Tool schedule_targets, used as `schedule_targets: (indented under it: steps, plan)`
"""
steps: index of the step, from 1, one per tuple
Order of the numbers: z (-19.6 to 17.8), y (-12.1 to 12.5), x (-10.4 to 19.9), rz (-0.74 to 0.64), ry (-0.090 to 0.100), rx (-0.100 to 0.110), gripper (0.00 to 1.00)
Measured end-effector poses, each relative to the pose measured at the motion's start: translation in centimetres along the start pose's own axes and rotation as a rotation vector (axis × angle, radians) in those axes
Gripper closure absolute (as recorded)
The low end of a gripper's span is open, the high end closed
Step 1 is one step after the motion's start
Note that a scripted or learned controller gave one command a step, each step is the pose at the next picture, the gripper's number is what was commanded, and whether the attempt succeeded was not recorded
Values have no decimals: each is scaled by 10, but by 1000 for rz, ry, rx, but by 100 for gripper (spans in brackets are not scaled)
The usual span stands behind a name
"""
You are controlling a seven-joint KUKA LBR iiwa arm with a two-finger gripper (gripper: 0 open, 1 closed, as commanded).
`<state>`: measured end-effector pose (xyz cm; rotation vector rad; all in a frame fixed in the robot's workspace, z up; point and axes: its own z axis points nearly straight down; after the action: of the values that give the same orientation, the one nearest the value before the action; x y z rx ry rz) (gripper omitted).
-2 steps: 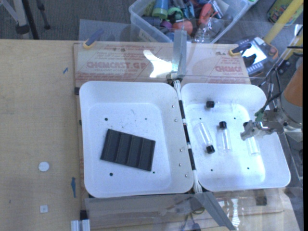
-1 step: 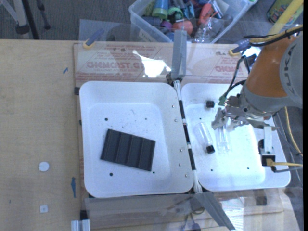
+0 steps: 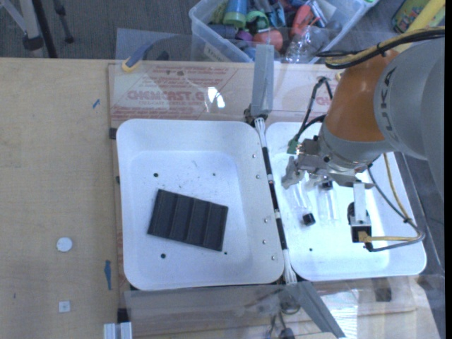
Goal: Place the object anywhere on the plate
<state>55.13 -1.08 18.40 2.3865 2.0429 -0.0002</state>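
Two white bins on counter [image 3: 56, 154]. Dark ribbed plate [image 3: 188, 219] lies flat in left bin [image 3: 141, 147], free for drop. Small dark object [image 3: 308, 219] on right bin [image 3: 402, 260] floor, below pincer [image 3: 316, 202]; clear fingers spread, nothing pinched, poised for pick.

Bright, even overhead light — glare on the clear sheet [image 3: 212, 94], slightly soft focus.

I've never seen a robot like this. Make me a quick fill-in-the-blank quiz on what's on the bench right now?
1. The dark ribbed plate lies in the ____ bin.
2. The gripper hangs over the ____ bin.
3. The band above the arm's wrist is ____.
4. The small object under the gripper is ____ in colour.

Missing words: left; right; orange; black
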Motion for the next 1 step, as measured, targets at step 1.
schedule_targets:
  steps: [1]
  plan:
    - [0,-21,90,-22,0,1,100]
